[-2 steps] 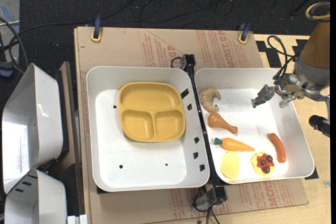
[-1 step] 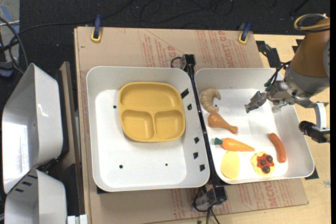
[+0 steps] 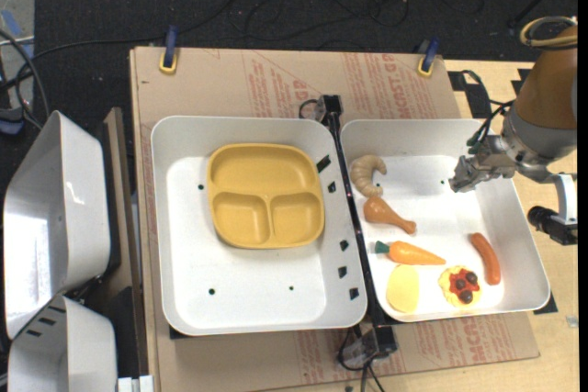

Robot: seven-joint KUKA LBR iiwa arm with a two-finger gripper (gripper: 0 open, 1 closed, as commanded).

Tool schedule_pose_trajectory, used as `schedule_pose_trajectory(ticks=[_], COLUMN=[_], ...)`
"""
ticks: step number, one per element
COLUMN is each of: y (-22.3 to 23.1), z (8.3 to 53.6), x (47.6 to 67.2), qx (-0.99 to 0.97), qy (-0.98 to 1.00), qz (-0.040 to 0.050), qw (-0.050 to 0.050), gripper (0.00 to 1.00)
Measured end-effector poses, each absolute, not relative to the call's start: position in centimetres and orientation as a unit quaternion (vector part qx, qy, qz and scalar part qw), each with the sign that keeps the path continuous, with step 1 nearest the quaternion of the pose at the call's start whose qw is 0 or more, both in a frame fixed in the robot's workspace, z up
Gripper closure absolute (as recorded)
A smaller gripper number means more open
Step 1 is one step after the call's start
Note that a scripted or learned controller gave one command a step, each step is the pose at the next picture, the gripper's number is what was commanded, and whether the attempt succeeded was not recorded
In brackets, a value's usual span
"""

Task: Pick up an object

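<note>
- Nearest the camera, at the front of the right white bin [image 3: 537, 285]: a flat pale yellow toy slice [image 3: 402, 288] beside a small yellow toy pizza with red and dark toppings [image 3: 459, 285]
- Just behind those: an orange toy carrot with a green tip [image 3: 412, 253], lying left to right, and a red toy sausage [image 3: 486, 257], lying front to back
- Further back: a brown toy chicken leg [image 3: 389, 215], then a tan curved toy croissant [image 3: 367, 171]
- Over in the left white bin [image 3: 175, 225]: a yellow plastic plate with three parts [image 3: 266, 195]
- Gripper [image 3: 462, 178] low over the bare back corner of the right bin, arm coming in from the right, wrist tipped down and left
- Nothing seen between the jaws; open or closed, cannot tell
- Probably the best toys to grab: the croissant, off to the gripper's left, and the sausage, toward the front
</note>
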State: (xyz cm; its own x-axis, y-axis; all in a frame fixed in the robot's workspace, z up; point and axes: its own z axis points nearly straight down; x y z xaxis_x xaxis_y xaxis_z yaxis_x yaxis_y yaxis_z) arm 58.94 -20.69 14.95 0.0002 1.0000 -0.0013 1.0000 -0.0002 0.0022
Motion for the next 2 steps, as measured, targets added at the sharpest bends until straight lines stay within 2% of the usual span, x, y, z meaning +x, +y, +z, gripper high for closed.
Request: schedule_pose_trajectory(ticks=[2], y=[-21.6], z=[27.3], x=[58.8], qx=[0.707], qy=[0.708], qz=[0.0013], qw=[0.004], gripper=[1.0])
